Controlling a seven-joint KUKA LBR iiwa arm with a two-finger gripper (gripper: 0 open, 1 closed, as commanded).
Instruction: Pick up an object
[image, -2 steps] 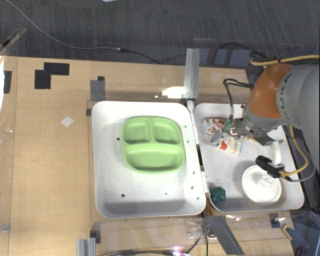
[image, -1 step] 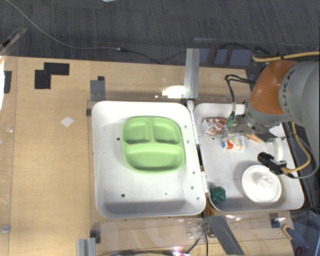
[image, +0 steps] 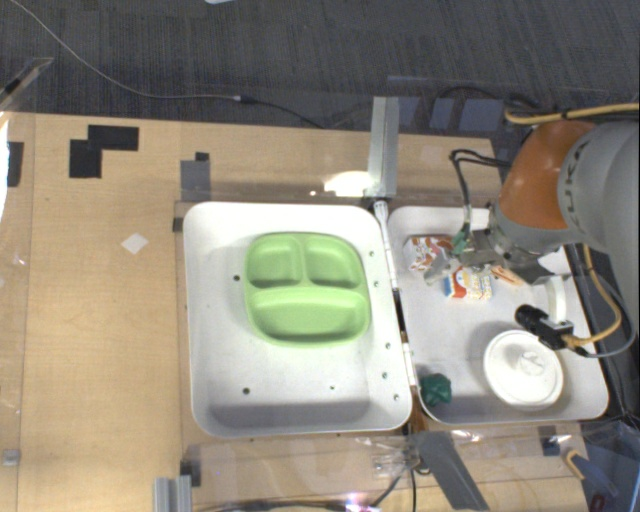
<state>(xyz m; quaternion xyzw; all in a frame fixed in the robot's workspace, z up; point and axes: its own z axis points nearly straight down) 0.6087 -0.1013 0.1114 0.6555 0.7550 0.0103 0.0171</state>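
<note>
**A:** Where is the gripper, and does it have anything?

**B:** It hangs low over the far end of the right shallow white bin, right above the crinkled white packets printed in red and blue. I cannot tell whether it is released or clenched, because the wrist hides that. Nothing can be seen held in it.

**A:** Why go for those?

**B:** I'd say they are the likeliest pick. They are thin and lie nearly flat in a loose cluster, touching one another, and their creased edges offer something to pinch. They look slick, though, so a grip could slide off.

**A:** What else is in that bin?

**B:** There is a round white plastic container with a smooth top at the near end. A small dark green soft-looking lump is tucked into the near corner by the divider.

**A:** And the other bin?

**B:** The left shallow white bin holds a pale green moulded plastic plate with three compartments. It is glossy, has rounded corners and lies flat in the middle. Both bins sit on the light wooden tabletop.
</note>
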